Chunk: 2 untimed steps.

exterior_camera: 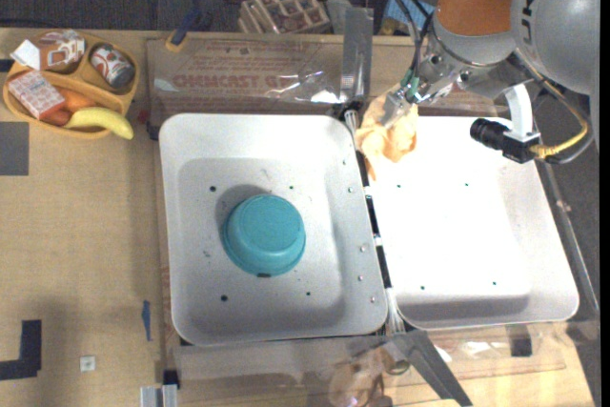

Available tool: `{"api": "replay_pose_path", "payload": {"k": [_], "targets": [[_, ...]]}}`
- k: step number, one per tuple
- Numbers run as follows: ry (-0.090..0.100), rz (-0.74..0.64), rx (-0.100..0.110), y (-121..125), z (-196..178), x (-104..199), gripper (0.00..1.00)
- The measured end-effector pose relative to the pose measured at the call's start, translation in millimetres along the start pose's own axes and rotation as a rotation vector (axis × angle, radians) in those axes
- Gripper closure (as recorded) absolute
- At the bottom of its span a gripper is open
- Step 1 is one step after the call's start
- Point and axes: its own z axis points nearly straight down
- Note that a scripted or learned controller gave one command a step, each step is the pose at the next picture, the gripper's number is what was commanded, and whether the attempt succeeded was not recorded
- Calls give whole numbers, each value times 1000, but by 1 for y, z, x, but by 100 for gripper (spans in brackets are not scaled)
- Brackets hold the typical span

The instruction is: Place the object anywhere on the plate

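1. Camera view shows the object [389,134], a pale yellow-orange soft lump, hanging over the upper left corner of the right bin [477,234], near the divide between the two bins.
2. Its top meets the tool [412,96], which seems closed on it, though the contact is small and partly hidden.
3. By my judgement the pick is done and the carry is underway; placement is left.
4. The teal plate [265,234] sits in the left bin [191,157], well apart from the object, down and to the left.
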Motion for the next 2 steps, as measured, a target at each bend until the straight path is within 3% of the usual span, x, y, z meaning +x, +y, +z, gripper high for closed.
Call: {"api": "replay_pose_path", "payload": {"k": [1, 2], "targets": [[2, -4, 2, 1, 7, 1, 100], [3, -403, -1, -4, -4, 49, 100]]}}
